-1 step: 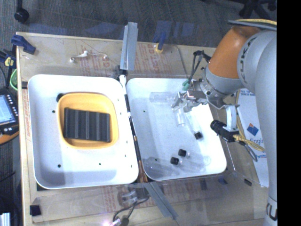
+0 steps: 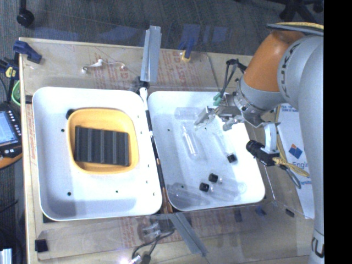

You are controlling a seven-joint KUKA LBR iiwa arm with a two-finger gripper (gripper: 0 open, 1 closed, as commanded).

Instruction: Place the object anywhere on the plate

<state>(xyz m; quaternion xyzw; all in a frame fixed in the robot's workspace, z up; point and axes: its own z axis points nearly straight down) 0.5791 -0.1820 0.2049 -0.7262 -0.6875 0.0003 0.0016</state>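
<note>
So the placing hasn't really started, as far as I can tell. The yellow plate (image 2: 102, 142) with its dark ribbed centre sits in the left bin (image 2: 49, 191), and nothing has been set on it yet.

The hand (image 2: 217, 117) hangs over the far part of the right bin (image 2: 165, 147), fingers spread fairly wide and nothing between them — so no grasp yet.

The stuff to pick is all in that right bin: a clear plastic tube (image 2: 189, 142) just below and a bit left of the hand, close to it, plus small black bits (image 2: 231, 158) nearer the camera and more clear pieces by the near rim. Which one counts as "the object" I can't say.

The plate is well apart from the hand, off to its left across the bin divider. Whole job left: grab, carry over, drop.
</note>
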